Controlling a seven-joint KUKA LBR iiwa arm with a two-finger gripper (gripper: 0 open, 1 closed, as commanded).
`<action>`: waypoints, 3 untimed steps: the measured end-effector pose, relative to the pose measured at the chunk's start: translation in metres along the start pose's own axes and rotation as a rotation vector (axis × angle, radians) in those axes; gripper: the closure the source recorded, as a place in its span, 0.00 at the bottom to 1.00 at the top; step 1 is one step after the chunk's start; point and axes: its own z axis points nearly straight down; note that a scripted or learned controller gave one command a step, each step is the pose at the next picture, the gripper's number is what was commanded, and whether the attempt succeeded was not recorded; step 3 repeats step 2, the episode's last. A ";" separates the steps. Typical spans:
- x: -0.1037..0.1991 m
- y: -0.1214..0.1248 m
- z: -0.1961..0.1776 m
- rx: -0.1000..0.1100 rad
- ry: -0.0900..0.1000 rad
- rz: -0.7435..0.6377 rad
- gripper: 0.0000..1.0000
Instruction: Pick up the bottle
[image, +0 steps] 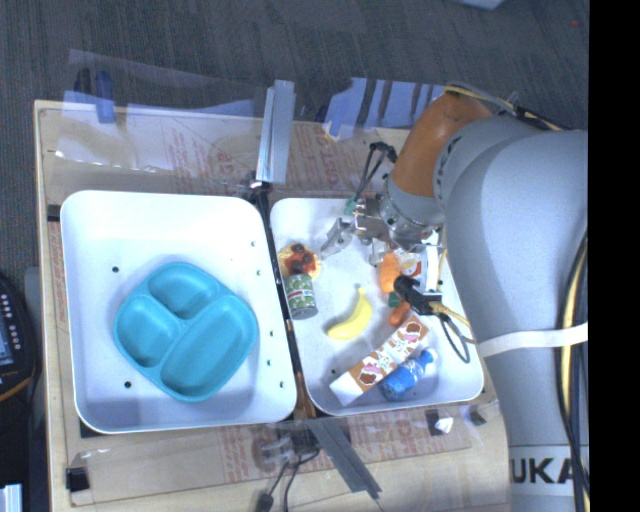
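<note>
Right bin (320, 395), near corner: blue bottle (408, 377) on its side, touching a long printed box (382, 358). Banana (350, 318) and small can (300, 296) nearby. Gripper (352, 232) at far end, fingers spread, holding nothing. Left bin (90, 300): blue divided plate (185, 330).

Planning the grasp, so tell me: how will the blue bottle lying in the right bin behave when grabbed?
The bottle lies on its side, so it may roll when nudged. Its rounded, glossy-looking body could slip between fingers. It touches the flat box, which might shift along with it.
</note>
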 end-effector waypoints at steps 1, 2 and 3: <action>0.003 0.000 -0.005 0.007 0.001 -0.010 1.00; 0.043 -0.002 -0.092 -0.009 0.000 -0.009 1.00; 0.043 -0.002 -0.092 -0.009 0.000 -0.009 1.00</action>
